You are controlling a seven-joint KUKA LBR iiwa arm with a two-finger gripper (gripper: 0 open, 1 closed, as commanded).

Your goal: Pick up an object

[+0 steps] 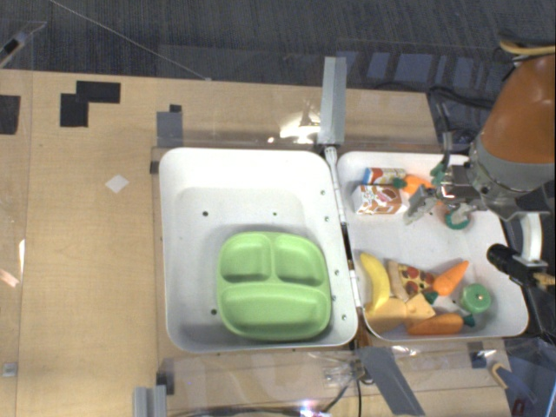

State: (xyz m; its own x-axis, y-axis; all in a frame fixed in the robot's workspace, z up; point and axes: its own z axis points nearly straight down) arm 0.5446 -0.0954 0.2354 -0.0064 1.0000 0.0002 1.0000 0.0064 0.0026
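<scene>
Over the right-hand shallow white bin [518,320] on the light wooden desk [78,259], the grey arm with its orange band [521,111] hangs above the bin's far half, its jaws [441,200] low near a small printed carton [380,199] and a green ring-shaped toy [458,219]. Whether the jaws stand apart or together I cannot tell; nothing is seen held between them. Candidates for picking lie in this bin: the carton at the far end, and a yellow toy banana [375,281], orange toy carrot [450,277] and green round toy [475,299] crowded at the near end. A descent could likely land between carton and ring and close on nothing, or nudge the carton against the bin wall. The left bin [182,233] holds a green divided plastic plate [274,285].
</scene>
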